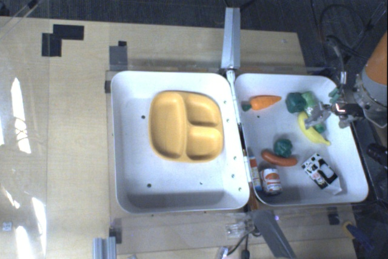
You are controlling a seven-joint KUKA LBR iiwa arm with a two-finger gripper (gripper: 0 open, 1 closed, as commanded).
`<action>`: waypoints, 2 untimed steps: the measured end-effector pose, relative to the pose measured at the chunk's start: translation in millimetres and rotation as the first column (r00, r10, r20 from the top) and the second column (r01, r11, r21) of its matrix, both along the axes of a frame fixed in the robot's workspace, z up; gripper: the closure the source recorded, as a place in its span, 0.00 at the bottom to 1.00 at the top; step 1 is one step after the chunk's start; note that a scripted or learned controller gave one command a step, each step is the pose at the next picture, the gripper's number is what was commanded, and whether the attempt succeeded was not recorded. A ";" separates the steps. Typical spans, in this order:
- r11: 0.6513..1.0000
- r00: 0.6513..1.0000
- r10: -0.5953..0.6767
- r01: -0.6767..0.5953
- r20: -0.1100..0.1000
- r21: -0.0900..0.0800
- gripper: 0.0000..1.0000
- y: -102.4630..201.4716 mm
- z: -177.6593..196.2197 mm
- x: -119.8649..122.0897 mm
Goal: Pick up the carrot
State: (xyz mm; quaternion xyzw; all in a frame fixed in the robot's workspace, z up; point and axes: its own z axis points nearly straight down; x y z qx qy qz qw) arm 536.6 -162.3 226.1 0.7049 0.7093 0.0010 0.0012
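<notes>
Have the carrot [265, 102] in the right-hand bin [359, 186], up in the corner next to the divider and toward the far wall. Lies flat on the bin floor, touching nothing. Runs nearly left to right across the view, with the leafy green end against the divider side and the orange tip aimed right and tilted a little toward the far wall.

Find the gripper [321, 113] on the same bin's right side, over the upper end of the yellow banana [316, 132], close to the right wall. Cannot tell how wide it stands; too small and cluttered with metal there to read. Holds nothing that can be seen; certainly not the carrot, which is well apart from it.

So the relation that counts: carrot to the gripper's left in the view, and only slightly farther back. Between the two sits a green vegetable toy [300, 101], just beside the carrot's tip. Probably calls for a travel leftward across the bin, passing above that green piece, then a descent onto the thick middle of the carrot. Likely best to close across the short width, at right angles to the left-right axis. Judged as not yet begun: no approach, no contact.

Leave aside the rest nearer the front: a second green toy [282, 147], a red sausage [280, 159], a small can [271, 180]. Also the yellow divided tray [185, 125] in the left bin [124, 148].
</notes>
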 end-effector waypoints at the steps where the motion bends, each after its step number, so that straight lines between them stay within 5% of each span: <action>1: 0.979 0.979 0.204 -0.204 0.000 0.000 0.00 60.1 -108.6 34.2; 2: 0.995 0.995 0.103 -0.103 0.003 -0.001 0.00 46.6 -139.0 112.1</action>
